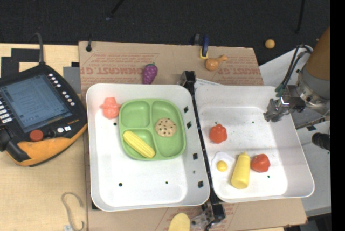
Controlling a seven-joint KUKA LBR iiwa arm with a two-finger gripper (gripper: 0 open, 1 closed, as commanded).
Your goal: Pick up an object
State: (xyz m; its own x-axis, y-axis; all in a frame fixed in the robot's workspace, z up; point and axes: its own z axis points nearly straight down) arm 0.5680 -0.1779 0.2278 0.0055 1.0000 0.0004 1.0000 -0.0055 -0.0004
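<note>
One fixed camera above the bench point(48, 187), angled down, mid-distance

Bench point(32, 192) bears cardboard point(172, 65), two bins point(140, 187), pendant point(38, 111).

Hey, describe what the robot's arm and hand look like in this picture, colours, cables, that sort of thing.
At the view's right edge, the arm shows a grey metallic wrist section under an orange-brown band. Thin dark cables, one greenish, loop from it down toward the hand, which is a small dark grey metal piece. No markings are readable.
</note>
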